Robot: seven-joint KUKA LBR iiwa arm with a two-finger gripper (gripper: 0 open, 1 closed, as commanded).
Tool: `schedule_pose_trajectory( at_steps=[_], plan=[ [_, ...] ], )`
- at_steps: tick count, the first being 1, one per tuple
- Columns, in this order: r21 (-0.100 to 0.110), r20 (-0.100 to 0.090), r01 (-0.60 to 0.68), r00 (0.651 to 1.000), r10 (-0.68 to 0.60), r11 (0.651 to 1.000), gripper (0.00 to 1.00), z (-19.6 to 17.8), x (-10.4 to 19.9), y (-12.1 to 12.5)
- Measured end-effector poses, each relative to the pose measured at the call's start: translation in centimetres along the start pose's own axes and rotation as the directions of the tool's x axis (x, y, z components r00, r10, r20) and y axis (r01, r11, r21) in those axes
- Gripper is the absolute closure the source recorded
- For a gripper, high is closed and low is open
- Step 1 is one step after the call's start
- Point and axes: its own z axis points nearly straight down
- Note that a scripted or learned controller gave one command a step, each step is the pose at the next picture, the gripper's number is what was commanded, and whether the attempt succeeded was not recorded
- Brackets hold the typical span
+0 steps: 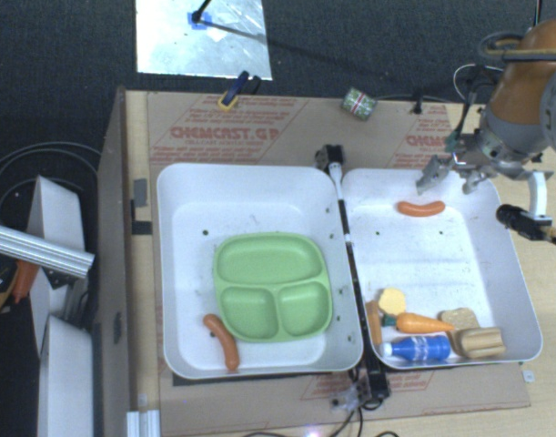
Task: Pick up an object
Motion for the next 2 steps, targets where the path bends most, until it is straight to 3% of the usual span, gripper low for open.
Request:
schedule_pose_trajectory(
  at_steps=[1,2],
  plan=[
    [0.0,-0.001,0.003,1.0,-0.003,1.0,0.0,4.6,0.3,0.4],
    [-0.009,-0.001,0.002,1.0,-0.002,1.0,0.0,7.5,-1.6,1.1]
  ],
)
